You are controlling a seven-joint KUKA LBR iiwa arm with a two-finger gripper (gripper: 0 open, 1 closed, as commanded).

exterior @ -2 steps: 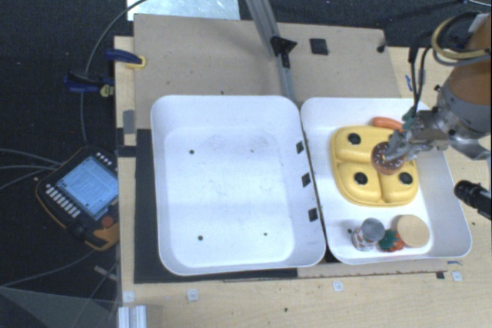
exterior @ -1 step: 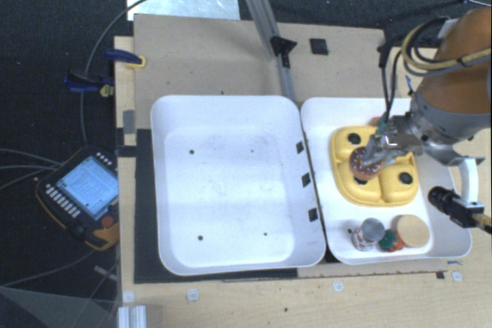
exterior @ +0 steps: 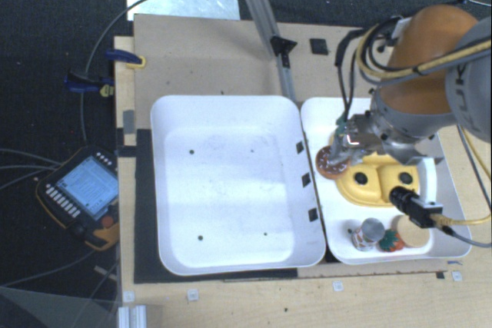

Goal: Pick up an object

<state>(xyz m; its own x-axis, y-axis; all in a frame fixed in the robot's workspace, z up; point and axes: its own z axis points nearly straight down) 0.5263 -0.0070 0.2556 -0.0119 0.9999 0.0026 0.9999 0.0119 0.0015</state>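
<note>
My gripper [exterior: 347, 144] hangs low over the upper left part of the right bin [exterior: 315, 113]. Directly beside it, at its lower left, lies a brown round disc [exterior: 330, 163], partly hidden by the gripper. A yellow moulded object [exterior: 375, 182] with two dark holes lies just below the gripper, towards the right. Along the bin's front sit a small grey-capped item [exterior: 371, 228], a red and green piece [exterior: 390, 243] and a tan round piece [exterior: 416, 236]. The wrist covers the bin's upper right part.
The left bin [exterior: 165, 188] stands beside the right one, with black clips [exterior: 306, 179] on their shared wall. A grey pole [exterior: 261, 4] slants across the bench's back. A handheld pendant [exterior: 81, 192] and cables lie on the floor to the left.
</note>
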